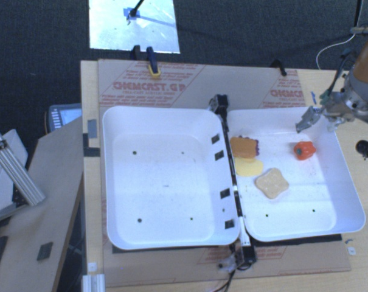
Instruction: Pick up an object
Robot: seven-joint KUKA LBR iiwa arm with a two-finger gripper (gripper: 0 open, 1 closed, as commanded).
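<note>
The shallow white right-hand bin [345, 190] on the desk holds everything worth grabbing, and the end effector [309, 119] hangs over its far right rim, can't tell if it's clenched or released. I'd drop straight onto the small red-orange rounded toy [303, 150] just below it, since it sits apart from the rest. It looks squat with a darker top. The tan toast-shaped piece [271, 183] sits nearer the front.
</note>
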